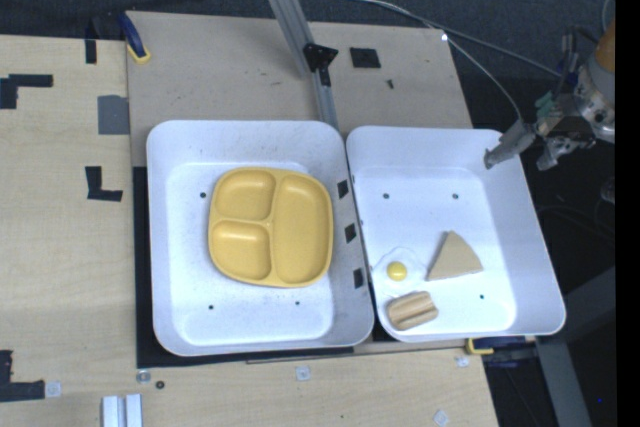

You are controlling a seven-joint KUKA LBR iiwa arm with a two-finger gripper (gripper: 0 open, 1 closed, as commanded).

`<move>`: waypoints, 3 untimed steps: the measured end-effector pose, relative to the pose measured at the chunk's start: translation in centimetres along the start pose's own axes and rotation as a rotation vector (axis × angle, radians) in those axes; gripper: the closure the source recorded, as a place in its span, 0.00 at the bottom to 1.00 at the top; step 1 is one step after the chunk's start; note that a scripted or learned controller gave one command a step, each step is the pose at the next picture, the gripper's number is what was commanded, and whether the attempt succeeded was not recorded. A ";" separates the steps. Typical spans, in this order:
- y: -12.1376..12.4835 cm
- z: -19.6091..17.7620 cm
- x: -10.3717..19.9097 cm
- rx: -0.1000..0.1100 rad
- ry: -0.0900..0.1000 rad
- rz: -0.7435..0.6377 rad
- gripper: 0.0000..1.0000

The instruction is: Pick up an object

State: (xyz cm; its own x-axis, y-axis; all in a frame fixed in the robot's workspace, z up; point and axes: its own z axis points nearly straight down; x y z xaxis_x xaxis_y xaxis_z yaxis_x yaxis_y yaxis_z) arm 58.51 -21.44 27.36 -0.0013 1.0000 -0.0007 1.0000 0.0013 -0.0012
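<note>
The right bin (520,215) holds three small items. A tan triangular wedge (455,257) lies near its middle right. A little yellow round piece (397,269) sits to the wedge's left. A tan roll-shaped block (411,309) rests near the front edge. My gripper (524,153) hovers over the bin's far right corner, well away from all three. Its fingers are spread open and nothing is between them.
A yellow divided plate (270,225) lies in the left bin (170,215). A slanted metal pole (285,0) rises behind the bins, and cables run across the dark floor at the back right. The wooden bench extends to the left.
</note>
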 end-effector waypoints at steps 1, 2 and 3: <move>-0.8 6.2 -0.1 0.006 0.001 0.001 0.00; -0.6 11.9 0.9 0.005 0.001 -0.001 0.00; -0.8 18.4 1.1 0.006 0.001 0.000 0.00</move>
State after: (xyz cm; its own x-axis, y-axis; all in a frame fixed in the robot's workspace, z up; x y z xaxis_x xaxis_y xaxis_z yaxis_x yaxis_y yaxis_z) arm 57.65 -20.37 8.98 -0.0011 1.0000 0.0008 1.0000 0.0011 -0.0070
